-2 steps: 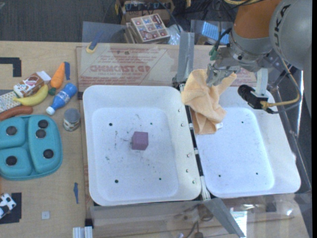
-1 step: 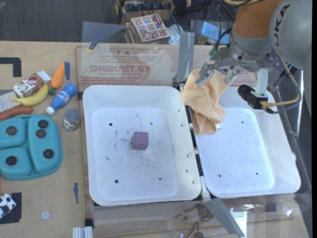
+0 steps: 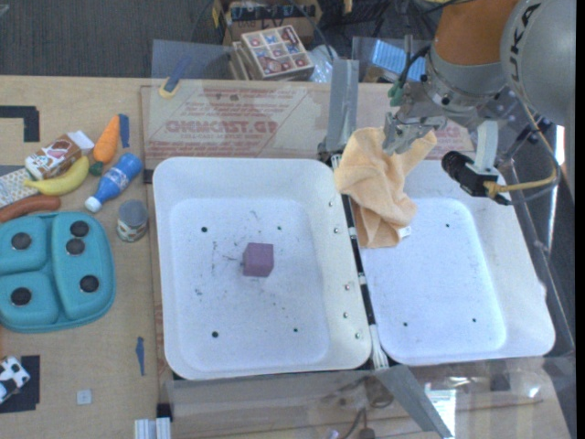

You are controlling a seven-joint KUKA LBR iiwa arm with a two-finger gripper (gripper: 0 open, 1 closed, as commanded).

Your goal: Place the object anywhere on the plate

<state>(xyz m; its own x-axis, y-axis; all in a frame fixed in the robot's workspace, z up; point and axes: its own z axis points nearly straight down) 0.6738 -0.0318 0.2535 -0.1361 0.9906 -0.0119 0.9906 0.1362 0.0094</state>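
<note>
**Status.** The gripper (image 3: 408, 139) is hanging over the rear left corner of the right bin (image 3: 439, 291), approx. above the seam between the two bins. The fingers are pinching nearly closed on the top edge of the yellow cloth (image 3: 377, 190). The cloth is draping down from them, and its lower folds are reaching the rim by the seam. Whether the bottom is resting on the bin or hanging free cannot be told.

**Other items.** A purple cube (image 3: 258, 260) is lying near the centre of the left bin (image 3: 174, 190), well apart from the cloth. A teal divided plate (image 3: 102, 293) is sitting on the worktop (image 3: 73, 103) left of the left bin. It is judged the likely target, though this is not certain.

**Failure risks (judgement).**
1. Grip is taking only a small edge of fabric, so a fast traverse could be pulling the cloth out of the fingers and dropping it into the left bin.
2. The trailing end is hanging low. W/o more lift it may be snagging on the bin rims or dragging the cube along.
3. The plate is standing far from the arm's side, so reach may be running short and the release landing on the worktop instead.
4. Limp fabric is spreading unpredictably on release, so part may be ending up off the plate, e.g. over its edge.
</note>
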